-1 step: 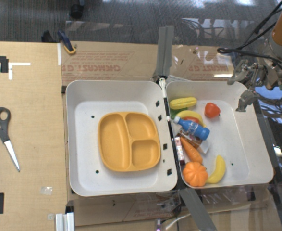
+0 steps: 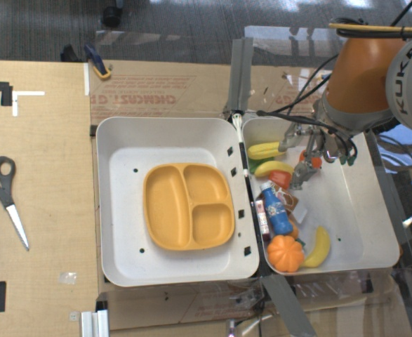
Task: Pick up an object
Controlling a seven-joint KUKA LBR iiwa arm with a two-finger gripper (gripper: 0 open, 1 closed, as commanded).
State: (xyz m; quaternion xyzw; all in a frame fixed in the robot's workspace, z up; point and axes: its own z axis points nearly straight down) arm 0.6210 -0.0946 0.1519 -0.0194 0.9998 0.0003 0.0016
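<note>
My gripper [image 2: 305,161] hangs low over the upper middle of the right bin [image 2: 353,209], below the arm's orange band. Just left of it lie two yellow bananas [image 2: 264,150] [image 2: 271,167] and a red piece [image 2: 281,179]. A small red-orange bit shows at the gripper itself; I cannot tell whether it is held. Further down the bin's left side sit a blue bottle [image 2: 276,213], an orange pumpkin-like fruit [image 2: 285,253] and a third banana [image 2: 319,247].
The left bin [image 2: 114,188] holds a yellow divided plate [image 2: 189,206]. Scissors [image 2: 5,195] lie on the bench at far left. Cables hang from the arm over the right bin's upper part. The right bin's right half is bare white floor.
</note>
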